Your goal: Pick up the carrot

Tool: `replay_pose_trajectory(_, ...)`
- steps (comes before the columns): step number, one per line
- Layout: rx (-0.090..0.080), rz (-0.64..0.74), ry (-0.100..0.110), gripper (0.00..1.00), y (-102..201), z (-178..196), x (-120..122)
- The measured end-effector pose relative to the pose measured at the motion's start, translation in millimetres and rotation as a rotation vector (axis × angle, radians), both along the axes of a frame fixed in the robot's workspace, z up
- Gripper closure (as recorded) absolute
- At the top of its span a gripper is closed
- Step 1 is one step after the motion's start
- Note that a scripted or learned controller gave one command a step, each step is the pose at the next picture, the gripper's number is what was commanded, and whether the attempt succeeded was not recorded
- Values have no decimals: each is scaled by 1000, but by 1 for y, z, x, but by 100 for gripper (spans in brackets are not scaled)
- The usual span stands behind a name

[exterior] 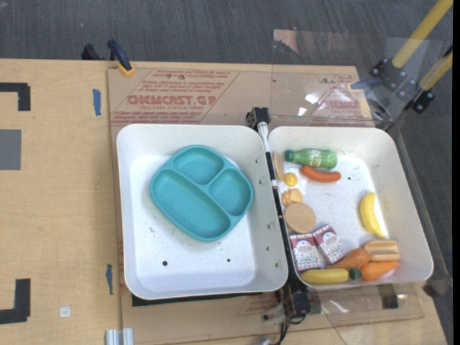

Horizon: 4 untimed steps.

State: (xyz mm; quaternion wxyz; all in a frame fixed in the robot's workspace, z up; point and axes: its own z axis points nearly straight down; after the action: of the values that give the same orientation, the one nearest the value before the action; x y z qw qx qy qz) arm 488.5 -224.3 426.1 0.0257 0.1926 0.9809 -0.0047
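Observation:
The carrot (379, 269), bright orange with a small green stub at its left end, lies in the front right corner of the right bin (342, 196). It is packed among other toy food. A hot dog bun (382, 249) touches its far side. A darker orange piece (351, 259) and a yellow banana-like piece (325, 276) lie just to its left.
The right bin also holds a green bottle (310, 157), a red-orange sausage (321, 174), a banana (371, 215), a round tan cookie (300, 218), two red-and-white cartons (318, 247) and small yellow bits (291, 187). A teal divided plate (202, 191) sits in the left bin (136, 192).

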Motion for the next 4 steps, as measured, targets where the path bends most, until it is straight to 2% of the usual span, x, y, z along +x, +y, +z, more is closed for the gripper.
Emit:
replay_pose_trajectory(1, 1, -1, 2, 0, 0, -1, 0)
replay_pose_trajectory(2, 15, 285, 51, 0, 2, -204, -8)
replay_pose_trajectory(3, -4, 569, 37, 0, 1, -82, 0)
replay_pose_trajectory(4, -16, 1000, 38, 0, 2, -33, 50)
